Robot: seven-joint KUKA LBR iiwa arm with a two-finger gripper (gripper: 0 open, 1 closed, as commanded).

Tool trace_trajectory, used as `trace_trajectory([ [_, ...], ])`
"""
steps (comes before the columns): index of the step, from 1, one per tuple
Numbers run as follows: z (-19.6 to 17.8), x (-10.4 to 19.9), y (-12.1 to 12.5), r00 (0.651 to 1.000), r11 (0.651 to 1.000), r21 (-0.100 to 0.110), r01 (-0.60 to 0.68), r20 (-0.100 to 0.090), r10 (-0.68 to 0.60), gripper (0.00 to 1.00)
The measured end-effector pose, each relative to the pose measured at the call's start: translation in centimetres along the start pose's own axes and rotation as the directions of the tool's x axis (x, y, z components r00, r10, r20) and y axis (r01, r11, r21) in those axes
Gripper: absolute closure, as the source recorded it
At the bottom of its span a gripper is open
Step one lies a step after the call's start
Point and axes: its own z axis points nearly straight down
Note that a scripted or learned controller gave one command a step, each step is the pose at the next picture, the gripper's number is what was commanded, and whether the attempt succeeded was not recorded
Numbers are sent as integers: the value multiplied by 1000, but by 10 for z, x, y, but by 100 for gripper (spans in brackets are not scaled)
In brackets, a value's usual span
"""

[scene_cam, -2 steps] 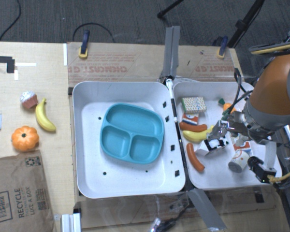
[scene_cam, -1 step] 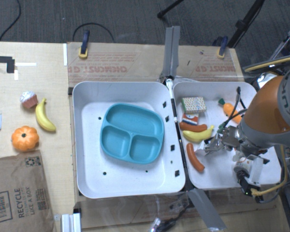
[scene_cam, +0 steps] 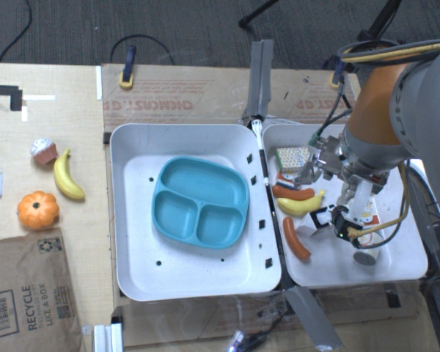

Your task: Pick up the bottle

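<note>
My end effector hangs over the right bin, toward that bin's 3 o'clock side, with my grey arm and its orange band coming in from 2 o'clock. I cannot tell whether it is spread or pressed together, since my own wrist covers it from above. The bottle, white with red print, lies in the same bin at the 4 o'clock side of my end effector and seems to be touching it or just beside it; I cannot tell whether it is gripped. A small grey disc sits on the bin floor at 6 o'clock from the bottle. Toward 9 o'clock from me lie a red sausage and, touching it below, a yellow banana. A second sausage rests apart at 7 o'clock, and a green-patterned packet sits near the bin's 11 o'clock corner. The left bin holds a teal divided plate at its middle. Out on the worktop, well apart at 9 o'clock, are another banana, a cupcake and a small pumpkin.
</note>
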Motion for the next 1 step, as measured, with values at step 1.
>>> trace_trajectory([
  [1, 79, -68, 0, 999, 999, 1, -43, 0, 43, 0],
])
